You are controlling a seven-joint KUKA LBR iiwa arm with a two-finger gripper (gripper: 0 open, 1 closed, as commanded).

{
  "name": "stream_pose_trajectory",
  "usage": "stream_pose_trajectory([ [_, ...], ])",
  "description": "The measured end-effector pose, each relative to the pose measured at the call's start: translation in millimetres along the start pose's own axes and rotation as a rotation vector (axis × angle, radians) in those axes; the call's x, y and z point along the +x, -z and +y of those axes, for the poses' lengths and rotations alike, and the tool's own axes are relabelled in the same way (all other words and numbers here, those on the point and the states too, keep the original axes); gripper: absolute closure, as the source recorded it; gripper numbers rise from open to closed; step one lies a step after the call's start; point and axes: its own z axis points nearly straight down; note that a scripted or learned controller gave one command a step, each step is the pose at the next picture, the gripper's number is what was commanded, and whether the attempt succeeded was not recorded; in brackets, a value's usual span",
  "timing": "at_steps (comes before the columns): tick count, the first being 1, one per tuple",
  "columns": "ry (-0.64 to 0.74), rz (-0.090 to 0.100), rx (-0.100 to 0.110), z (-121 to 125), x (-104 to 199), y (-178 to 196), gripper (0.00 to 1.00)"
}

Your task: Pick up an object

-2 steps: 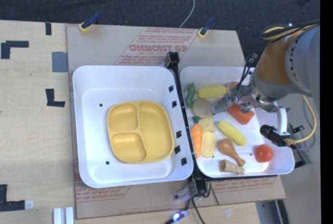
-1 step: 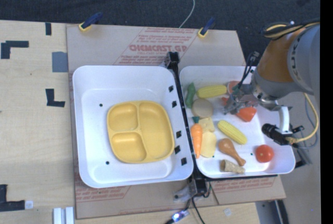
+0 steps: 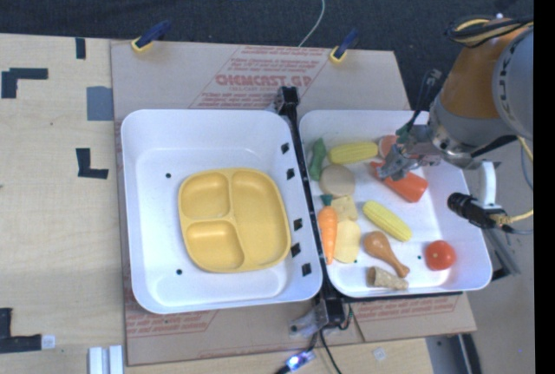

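The left bin (image 3: 139,190) holds a yellow plate (image 3: 232,219) with three compartments, near its centre. The right bin (image 3: 468,277) holds a corn cob (image 3: 354,153) by its far edge, a second cob (image 3: 387,220) in the middle, a carrot (image 3: 328,233) along the left wall, a drumstick (image 3: 384,251) and a tomato (image 3: 440,255) near the front edge. The gripper (image 3: 397,162) is low over a red piece (image 3: 408,185), maybe a pepper, near the right wall; its long axis runs slantwise toward the front right corner. I cannot tell how far the gripper is open.
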Motion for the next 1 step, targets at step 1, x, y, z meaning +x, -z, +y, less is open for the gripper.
stream_pose_trajectory([
  [1,-0.001,-0.001,-0.001,7.9,-5.7,47.8,1.0],
])
